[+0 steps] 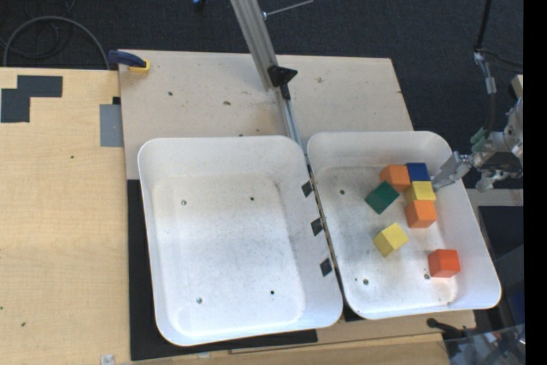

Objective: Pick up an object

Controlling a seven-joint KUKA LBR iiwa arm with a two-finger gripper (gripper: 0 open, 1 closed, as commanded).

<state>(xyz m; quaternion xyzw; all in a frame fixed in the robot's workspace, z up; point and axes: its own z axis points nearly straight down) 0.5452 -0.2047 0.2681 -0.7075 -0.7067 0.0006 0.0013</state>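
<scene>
The right bin [479, 286] holds several small blocks. An orange block [395, 176] and a blue block [417, 172] sit at the back, with a yellow block [420, 191] and another orange block [420, 213] just in front of them. A green block [382, 197] lies to their left, a second yellow block [391, 238] nearer the middle, and a red-orange block [444, 262] at the front right. My gripper [449, 172] reaches in over the bin's right rim, its tip close to the blue and yellow blocks. Nothing is seen held in it.
The left bin [171, 184] stands beside the right one, with black clips [314, 225] along the shared edge. A slanted aluminium bar [253, 21] rises behind the bins. A blue-and-yellow clamp [130, 61] sits at the board's far left corner.
</scene>
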